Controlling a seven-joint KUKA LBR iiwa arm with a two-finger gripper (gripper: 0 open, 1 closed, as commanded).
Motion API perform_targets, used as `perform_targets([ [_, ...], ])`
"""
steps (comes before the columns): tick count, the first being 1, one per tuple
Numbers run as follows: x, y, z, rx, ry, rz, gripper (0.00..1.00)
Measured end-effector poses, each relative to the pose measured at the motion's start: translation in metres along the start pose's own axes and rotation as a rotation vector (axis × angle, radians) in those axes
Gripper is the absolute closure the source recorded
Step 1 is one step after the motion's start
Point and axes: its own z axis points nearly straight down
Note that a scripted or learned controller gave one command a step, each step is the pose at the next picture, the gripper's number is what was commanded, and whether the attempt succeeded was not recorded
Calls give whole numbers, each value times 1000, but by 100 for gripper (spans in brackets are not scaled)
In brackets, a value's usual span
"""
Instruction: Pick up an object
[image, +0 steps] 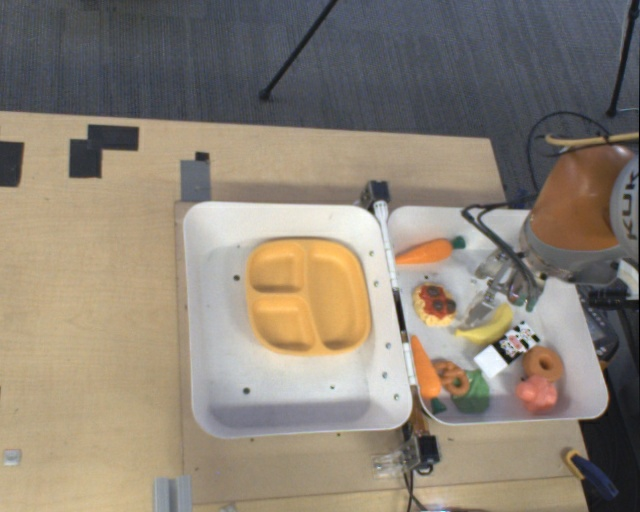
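The banana (487, 325) lies in the right bin (590, 340), near its middle, tilted with one end toward the small pizza toy (436, 304) to its left. Nearest the camera, along the bin's front edge, sit a pink toy (539, 393) and a brown doughnut (544, 361) just behind it, a green pepper (474, 394), a small pretzel-like piece (451, 377) and a second carrot (424, 366) against the bin's left wall. A white block (490, 360) and a black-and-white carton (516, 343) rest just beside the banana. The gripper (490, 300) hangs right above the banana's upper end, and I cannot tell how its fingers stand. The arm (580, 205) leans in from the right, wrist angled down and leftward. Farther back lies an orange carrot (425, 251). The left bin (215, 330) holds a yellow divided tray (305, 296) on the tabletop (90, 330).
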Motion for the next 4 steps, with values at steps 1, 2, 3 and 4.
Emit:
perform_targets([
  [1, -39, 4, 3, -3, 12, -282, 0],
  [2, 24, -21, -1, -4, 1, -353, 0],
  [3, 60, -23, -3, -4, -10, -643, 0],
  [4, 62, -24, -13, -2, 5, -641, 100],
])
